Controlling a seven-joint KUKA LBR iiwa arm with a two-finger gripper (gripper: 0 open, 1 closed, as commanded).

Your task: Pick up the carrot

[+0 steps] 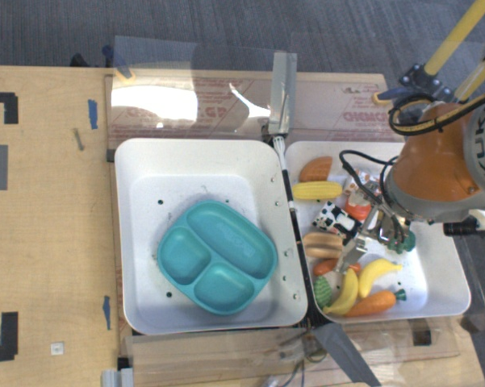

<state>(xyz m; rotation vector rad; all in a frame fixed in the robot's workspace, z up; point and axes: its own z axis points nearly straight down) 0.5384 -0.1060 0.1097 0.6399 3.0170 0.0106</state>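
The carrot [372,303], orange with a small green top at its right end, lies along the front wall of the right bin [445,287]. My gripper [351,256] hangs low over the middle of that bin, a little above and to the left of the carrot, right by two yellow bananas [349,290]. Nothing is visibly held. The arm's grey and orange wrist [432,168] reaches in from the right.
The right bin also holds a hot dog [323,243], a corn cob [316,190], an orange slice-shaped piece [315,168], a black-and-white toy [329,214], a red item [357,212] and a green leafy piece [322,292]. A teal divided plate [216,256] lies in the left bin [145,176].
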